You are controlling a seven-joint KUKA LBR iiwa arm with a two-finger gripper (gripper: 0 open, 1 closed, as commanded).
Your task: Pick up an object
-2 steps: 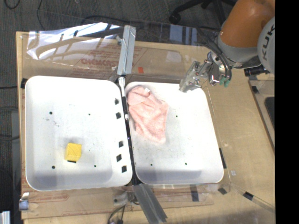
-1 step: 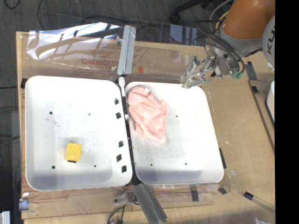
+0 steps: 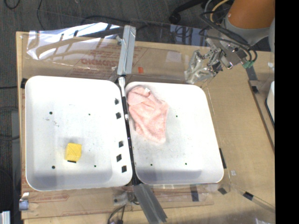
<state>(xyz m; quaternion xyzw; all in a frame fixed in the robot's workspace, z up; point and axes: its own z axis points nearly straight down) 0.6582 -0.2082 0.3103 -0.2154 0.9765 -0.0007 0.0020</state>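
Note:
A crumpled pink cloth (image 3: 148,113) lies in the right bin (image 3: 201,139), against its left wall toward the back. A small yellow block (image 3: 73,152) rests in the left bin (image 3: 46,101), near its front. My gripper (image 3: 200,69) hangs above the back right corner of the right bin, over the bench just beyond the rim, well to the right of the cloth. Its fingers look spread with nothing between them.
A metal bar (image 3: 125,50) runs from the back of the bench to the seam between the bins. Clear plastic sheet (image 3: 70,38) lies at the back left. The arm's orange band (image 3: 252,3) sits at the top right. Black clips line the divider.

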